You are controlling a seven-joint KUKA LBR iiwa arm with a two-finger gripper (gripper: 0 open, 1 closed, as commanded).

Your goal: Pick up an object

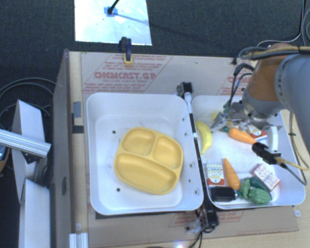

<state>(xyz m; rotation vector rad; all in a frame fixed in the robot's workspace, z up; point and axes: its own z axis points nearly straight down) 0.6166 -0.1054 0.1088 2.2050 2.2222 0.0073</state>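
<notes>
The gripper (223,119) hangs low in the right bin (294,190), fingers spread and holding nothing, between the banana (204,134) and a carrot (241,135); nothing is lifted yet, so the grasp remains

Your arm (294,81) is reaching in from the right, its grey link sloping down and leftward toward the end effector (223,119). The orange band (263,79) is sitting just above and right of the end effector, over the wrist. The end effector is pointing down and left, hanging low.
</notes>
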